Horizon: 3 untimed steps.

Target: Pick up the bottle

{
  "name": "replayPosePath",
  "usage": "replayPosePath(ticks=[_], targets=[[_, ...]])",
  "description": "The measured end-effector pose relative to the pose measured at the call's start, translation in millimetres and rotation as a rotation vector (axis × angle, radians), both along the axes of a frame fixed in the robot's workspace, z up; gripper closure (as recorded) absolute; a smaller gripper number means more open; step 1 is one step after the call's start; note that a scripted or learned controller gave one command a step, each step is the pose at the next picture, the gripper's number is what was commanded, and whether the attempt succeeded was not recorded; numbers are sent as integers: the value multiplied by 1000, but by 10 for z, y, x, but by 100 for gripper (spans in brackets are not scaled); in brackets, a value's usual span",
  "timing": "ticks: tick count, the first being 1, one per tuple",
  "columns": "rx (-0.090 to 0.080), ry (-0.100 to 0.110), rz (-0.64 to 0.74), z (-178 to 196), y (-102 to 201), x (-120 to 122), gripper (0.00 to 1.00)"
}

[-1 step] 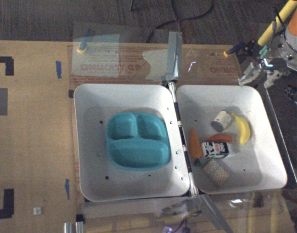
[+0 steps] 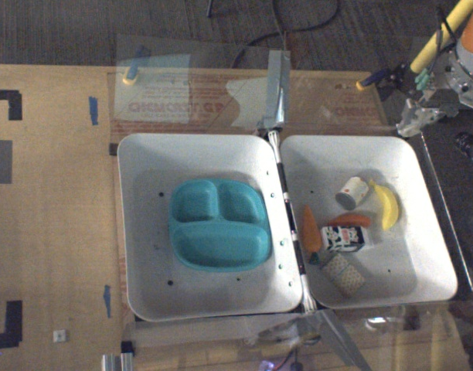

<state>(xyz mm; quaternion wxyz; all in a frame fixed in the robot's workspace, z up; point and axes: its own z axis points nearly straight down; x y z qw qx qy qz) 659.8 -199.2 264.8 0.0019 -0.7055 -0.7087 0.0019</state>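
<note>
Inside the right bin (image 2: 430, 277), a bottle (image 2: 351, 192) is lying beside a banana (image 2: 386, 205); gripper (image 2: 419, 116) grasp state indiscernible, left bin (image 2: 140, 284) holding a teal tray (image 2: 219, 224).

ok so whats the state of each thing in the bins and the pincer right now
bottle: on its side in the right bin, untouched
banana: lying beside the bottle
carrot: lying by the bin's left wall
carton: lying flat
teal plate: right way up in the left bin
pincer: outside the bins, top right, holding nothing
</note>
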Motion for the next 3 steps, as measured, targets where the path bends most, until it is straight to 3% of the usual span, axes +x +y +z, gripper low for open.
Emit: replayPosePath(ticks=[1, 3], targets=[[-1, -4, -80, 939, -112, 84, 100], [-5, -1, -71, 1113, -58, 113, 100]])
